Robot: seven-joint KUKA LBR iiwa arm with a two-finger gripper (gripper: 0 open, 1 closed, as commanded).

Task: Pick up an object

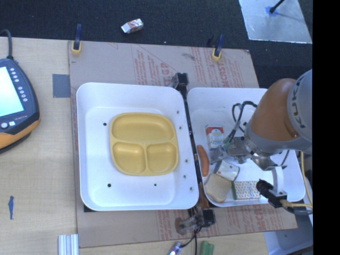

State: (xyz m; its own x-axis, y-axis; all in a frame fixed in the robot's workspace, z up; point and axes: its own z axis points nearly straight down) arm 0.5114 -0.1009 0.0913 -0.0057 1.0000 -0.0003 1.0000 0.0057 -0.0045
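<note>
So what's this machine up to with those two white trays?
A grey and orange robot arm is reaching from the right into the right-hand bin, trying to pick something up. Its gripper is low over a cluster of small items there: a sausage-like piece, a small red and white packet, a tan bread-like piece and a patterned flat pack. Nothing is visibly grasped yet. The left-hand bin holds a yellow divided plate, untouched.

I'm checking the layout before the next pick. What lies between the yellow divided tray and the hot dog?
In the camera view, between the yellow divided tray and the hot dog lie bare white floor and the bins' adjoining rims.
</note>
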